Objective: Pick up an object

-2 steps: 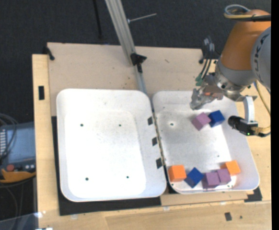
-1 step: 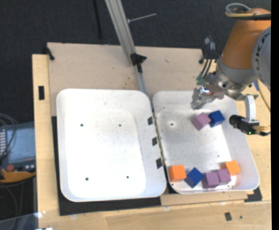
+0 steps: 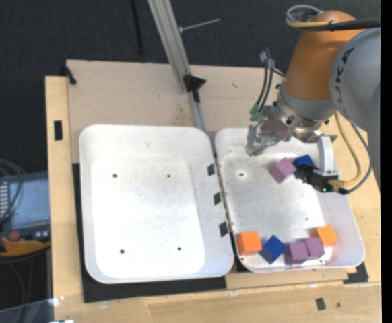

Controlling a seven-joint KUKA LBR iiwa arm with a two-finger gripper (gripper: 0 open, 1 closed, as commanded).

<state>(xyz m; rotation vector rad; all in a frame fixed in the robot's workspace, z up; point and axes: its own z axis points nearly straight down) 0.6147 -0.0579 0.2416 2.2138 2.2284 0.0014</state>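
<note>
**Operator:** Purple block (image 3: 282,169): state its location.

**Technician:** It lies in the right bin (image 3: 270,207), just to the right of the gripper (image 3: 260,140) and slightly lower in the view. It is near the gripper and not touching it. Nothing is seen held by the gripper.

**Operator:** State of the gripper?

**Technician:** Whether it is apart or together cannot be told, because the tool is small and partly blurred. It hangs over the back left corner of the right bin, below the orange band (image 3: 315,52) of the arm.

**Operator:** List the remaining items, left to right, referenced to the gripper.

**Technician:**
1. Control unit (image 3: 22,206), with cables: far left of the gripper, off the bench (image 3: 115,86).
2. Left bin (image 3: 149,200): left of the gripper, edge to edge with the right bin.
3. Aluminium rail (image 3: 172,46): up and left of the gripper, slanting down to the gap between the bins.
4. Orange cube (image 3: 249,242): well below the gripper, at the front wall of the right bin.
5. Blue cube (image 3: 273,248): just right of the orange cube, touching it or nearly so.
6. Purple pair (image 3: 304,250): two blocks side by side, right of the blue cube.
7. Blue block (image 3: 304,161): right of the gripper, just behind the purple block.
8. Orange block (image 3: 327,235): farthest right, lower right of the gripper, beside the purple pair.
</note>
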